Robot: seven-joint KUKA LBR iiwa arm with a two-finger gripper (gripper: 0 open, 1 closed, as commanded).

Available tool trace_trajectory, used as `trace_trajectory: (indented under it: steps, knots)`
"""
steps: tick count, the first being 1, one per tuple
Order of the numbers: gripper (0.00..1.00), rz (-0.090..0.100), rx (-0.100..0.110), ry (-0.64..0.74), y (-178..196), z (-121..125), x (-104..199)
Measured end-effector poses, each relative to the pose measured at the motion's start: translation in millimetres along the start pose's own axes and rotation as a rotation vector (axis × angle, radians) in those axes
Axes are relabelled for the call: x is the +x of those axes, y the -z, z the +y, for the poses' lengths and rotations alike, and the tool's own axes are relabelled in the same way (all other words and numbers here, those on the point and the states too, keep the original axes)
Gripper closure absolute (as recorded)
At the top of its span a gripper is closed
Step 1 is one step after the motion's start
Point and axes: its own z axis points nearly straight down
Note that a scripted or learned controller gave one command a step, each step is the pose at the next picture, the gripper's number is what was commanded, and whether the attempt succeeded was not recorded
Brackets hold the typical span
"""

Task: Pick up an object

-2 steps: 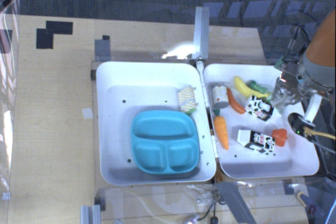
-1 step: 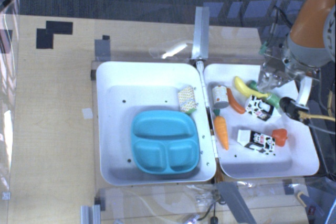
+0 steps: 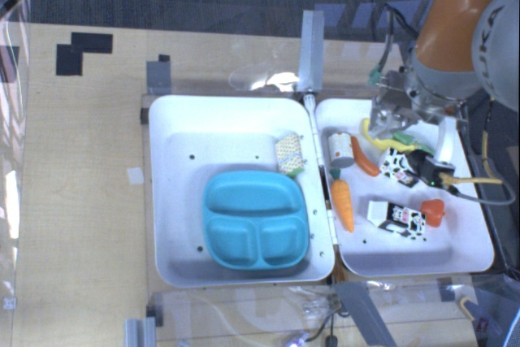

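**Right-bin clutter: judging what will grip**

Pale wood tabletop (image 3: 81, 175) carries two shallow white bins side by side, with dark carpet beyond the far edge.

Left bin (image 3: 175, 134): a blue divided tray (image 3: 256, 217) lies flat across the middle. A small patterned packet (image 3: 288, 153) sits just beside its far right corner, against the bin wall. The tray looks rigid but wide and low, so I judge it a poor target for two fingers.

Right bin (image 3: 471, 252): the candidates crowd here. An orange carrot (image 3: 343, 203) lies near the left wall, clear of its neighbours. A small grey can (image 3: 340, 148) lies on its side behind it, touching a thinner orange piece (image 3: 366, 157). Farther right are a yellow banana-like curve (image 3: 386, 140), two black-and-white spotted pieces (image 3: 398, 166) (image 3: 404, 219) and an orange-red lump (image 3: 434, 211).

The hand (image 3: 392, 116) hovers low over the far part of this bin, above the yellow curve. I cannot tell how it is set, and I see nothing held in it.

Handling judgement: these look like light, stiff plastic toys, probably smooth and inclined to squirt out. I would take the carrot across its thick middle, fingers square to its long axis. The yellow curve is nearer the hand but crowded.
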Motion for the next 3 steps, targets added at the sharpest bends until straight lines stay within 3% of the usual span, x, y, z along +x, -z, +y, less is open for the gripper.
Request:
trace_trajectory:
  steps: [1, 2, 3]
  knots:
    - [1.00, -0.001, -0.003, 0.496, -14, 32, -45]
    - [1.00, 0.000, 0.001, 0.175, -52, 31, 5]
    - [1.00, -0.001, -0.005, 0.705, 20, 0, -37]
